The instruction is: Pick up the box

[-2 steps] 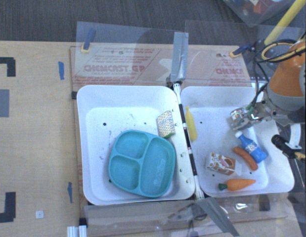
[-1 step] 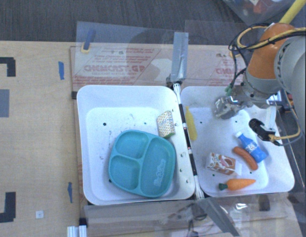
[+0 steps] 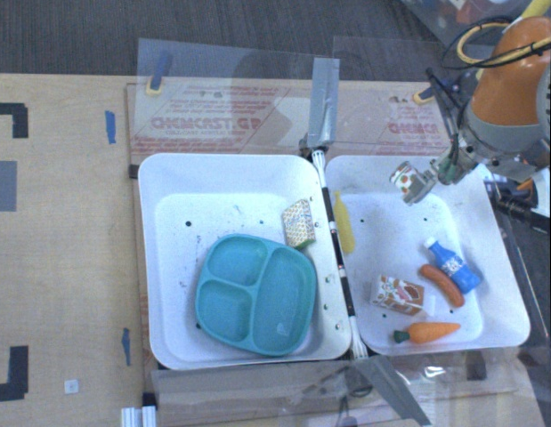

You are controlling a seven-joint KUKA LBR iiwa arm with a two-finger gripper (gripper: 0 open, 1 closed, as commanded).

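Wood makes up the worktop [image 3: 61,265], and two white bins sit on it side by side. The left bin [image 3: 164,194] holds a big blue-green plate [image 3: 255,294]. The right bin [image 3: 498,265] is just to the right of the plate, past the wall between them.

The grey and orange arm [image 3: 515,78] reaches in far to the right of the plate and higher up. Its jaws hang over the back part of the right bin. I cannot tell if the jaws are spread or pressed together. A tiny white and red bit [image 3: 402,179] shows at their tip, but I cannot tell what it is.

The brown box [image 3: 400,294] lies flat in the right bin, to the right of the plate. It is well apart from the jaws, and nothing touches it. A small patterned box [image 3: 299,223] leans just above the plate's top right edge.

A carrot [image 3: 426,332], a sausage [image 3: 442,285] and a blue bottle [image 3: 453,263] lie farther right of the plate than the brown box.

I think the job has hardly begun. No box is lifted. The jaws need to go down to a box, close on it, and lift.
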